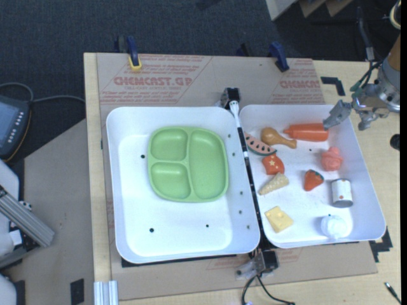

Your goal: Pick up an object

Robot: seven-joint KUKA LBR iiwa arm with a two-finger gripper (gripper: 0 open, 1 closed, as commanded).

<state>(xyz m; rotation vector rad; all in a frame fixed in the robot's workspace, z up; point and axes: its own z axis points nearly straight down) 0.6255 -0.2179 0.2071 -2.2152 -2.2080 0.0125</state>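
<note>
Carrot [306, 131]: orange, elongated, lying near the far edge of the right bin [369, 189]. Gripper [351, 114]: fingers spread, holding nothing, above the bin's far right corner. Bench [191, 84] board printed "CHEMCAST GP" in red.

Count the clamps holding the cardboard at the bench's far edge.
2. One clamp, blue with a yellow tip, sits at the far left edge; the other clamp, blue, at the far right. More may sit out of sight.

Looked like glossy white plastic bins [127, 170]. Matt green plastic plate [189, 164]. Shiny metal can [341, 192], brown matt board [210, 75] beneath.
</note>
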